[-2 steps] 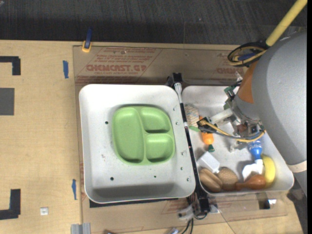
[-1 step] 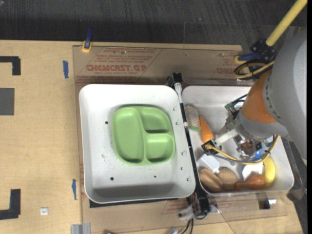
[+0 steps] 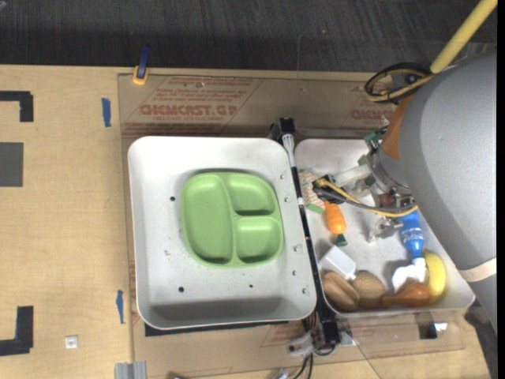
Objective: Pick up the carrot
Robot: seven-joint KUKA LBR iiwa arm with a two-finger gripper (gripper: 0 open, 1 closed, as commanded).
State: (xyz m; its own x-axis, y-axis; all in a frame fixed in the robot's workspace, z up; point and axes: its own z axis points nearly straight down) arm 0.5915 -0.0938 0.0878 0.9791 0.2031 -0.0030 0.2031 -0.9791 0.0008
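On the bench's left half we see the left bin [image 3: 150, 212], and in its middle sits a green divided plate [image 3: 231, 218], flat and apart from the walls, with nothing we can make out lying in its compartments; we judge it a likely set-down place, though the task names only a pick.

Across the shared rim lies the right bin [image 3: 309, 155], crowded; the carrot [image 3: 336, 218] rests near this bin's left wall, about midway along it, lying lengthways with its orange body free on top and a pale green end toward the far edge; a white block [image 3: 337, 259] lies just beside its near end, and brown rolls [image 3: 353, 288] fill the near edge, so we judge the clearest approach to be from above.

Further right, a blue-capped bottle [image 3: 411, 239] and a banana [image 3: 435, 275] lie against the right wall; the arm [image 3: 454, 156] leans over the far right corner, cables trailing from its wrist toward the carrot; the gripper [image 3: 377, 204] hangs just right of the carrot, and we cannot tell from this slant what state it is in; nothing shows the carrot as held.
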